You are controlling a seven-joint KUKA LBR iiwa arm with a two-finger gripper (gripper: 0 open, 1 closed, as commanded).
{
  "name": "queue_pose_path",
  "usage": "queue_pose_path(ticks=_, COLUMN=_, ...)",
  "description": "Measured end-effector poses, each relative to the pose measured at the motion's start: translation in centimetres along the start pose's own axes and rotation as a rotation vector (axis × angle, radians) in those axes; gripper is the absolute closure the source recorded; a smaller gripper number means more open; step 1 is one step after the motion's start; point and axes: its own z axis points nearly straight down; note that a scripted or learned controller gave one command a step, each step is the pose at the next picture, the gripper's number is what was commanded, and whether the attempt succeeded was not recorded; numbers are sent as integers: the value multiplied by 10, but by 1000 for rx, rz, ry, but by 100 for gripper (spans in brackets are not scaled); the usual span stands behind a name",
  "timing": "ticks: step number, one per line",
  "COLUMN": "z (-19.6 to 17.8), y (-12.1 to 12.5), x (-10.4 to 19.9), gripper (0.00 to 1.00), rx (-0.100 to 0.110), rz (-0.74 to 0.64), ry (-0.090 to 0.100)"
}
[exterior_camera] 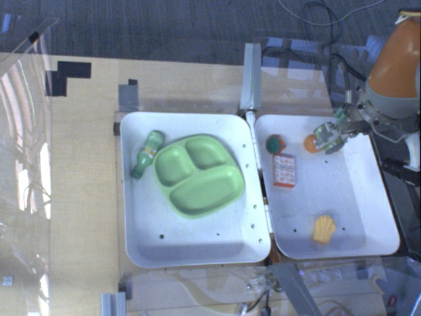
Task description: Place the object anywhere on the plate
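Observation:
A green divided plate (197,174) lies in the left bin (138,242). In the right bin (368,229) are a small orange ball-like object (310,143), a green and red round toy (275,143), a red and white packet (284,171) and a yellow ridged piece (323,229). My gripper (327,139) hovers at the back of the right bin, right beside the orange object, its fingers pointing left and down. The orange object sits at the fingertips, partly hidden by them.
A green bottle-shaped toy (146,153) lies in the left bin against the plate's left edge. A metal divider (250,84) runs between the bins. Cables trail on the floor behind. A clear panel stands at the far left.

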Motion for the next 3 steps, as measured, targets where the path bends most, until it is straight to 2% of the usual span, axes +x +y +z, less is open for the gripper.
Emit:
queue_pose_path(ticks=1, z=31, y=15, x=65, gripper=100, rx=1, rz=-255, ry=1)
queue_pose_path(ticks=2, z=-2, y=10, x=128, gripper=100, rx=-1, rz=-493, ry=2)
queue_pose_path(ticks=3, z=24, y=18, x=202, gripper=100, rx=2, rz=-524, ry=4)
